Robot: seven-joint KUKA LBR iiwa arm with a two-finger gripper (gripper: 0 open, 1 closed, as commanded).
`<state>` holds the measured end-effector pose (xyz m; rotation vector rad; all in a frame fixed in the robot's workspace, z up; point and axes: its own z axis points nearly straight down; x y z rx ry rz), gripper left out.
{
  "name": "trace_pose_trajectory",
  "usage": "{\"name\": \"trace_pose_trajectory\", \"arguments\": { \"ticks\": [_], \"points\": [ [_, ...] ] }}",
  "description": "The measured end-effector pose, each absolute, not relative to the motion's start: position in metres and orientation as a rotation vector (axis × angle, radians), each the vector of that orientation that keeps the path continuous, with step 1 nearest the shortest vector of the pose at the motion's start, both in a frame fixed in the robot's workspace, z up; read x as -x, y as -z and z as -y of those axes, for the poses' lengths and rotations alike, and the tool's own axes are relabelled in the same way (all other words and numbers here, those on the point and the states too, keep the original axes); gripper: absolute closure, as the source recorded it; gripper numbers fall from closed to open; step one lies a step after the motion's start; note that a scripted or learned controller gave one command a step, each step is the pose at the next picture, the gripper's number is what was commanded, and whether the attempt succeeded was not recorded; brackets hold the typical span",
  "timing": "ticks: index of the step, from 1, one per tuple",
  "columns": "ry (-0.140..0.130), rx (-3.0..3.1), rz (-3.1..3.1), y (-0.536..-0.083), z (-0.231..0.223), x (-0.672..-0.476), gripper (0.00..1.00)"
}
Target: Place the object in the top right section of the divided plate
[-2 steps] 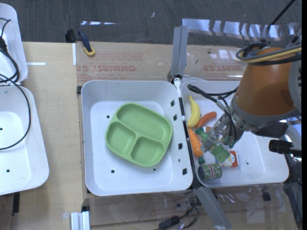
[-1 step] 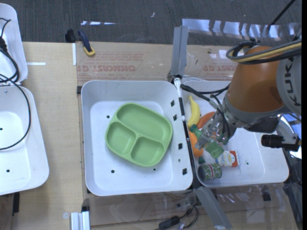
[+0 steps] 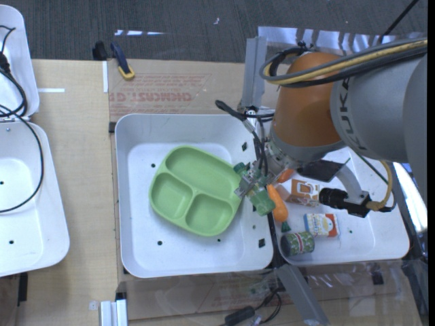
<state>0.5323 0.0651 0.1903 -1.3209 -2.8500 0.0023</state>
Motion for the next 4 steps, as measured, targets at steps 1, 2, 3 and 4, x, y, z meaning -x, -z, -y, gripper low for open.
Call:
{"name": "trace_pose_trajectory", "arguments": {
  "ticks": [1,2,3,4],
  "points": [
    [-0.003,0.903,3.007,-0.209,-0.091,-0.486,1.0],
    [-0.002,1.236,2.889,-0.214,-0.095,-0.512,1.0],
    [-0.007,1.495,2.761,-0.153,-0.187,-0.514,1.0],
    [-0.007,1.494,2.761,-0.153,-0.187,-0.514,0.0]
  ]
}}
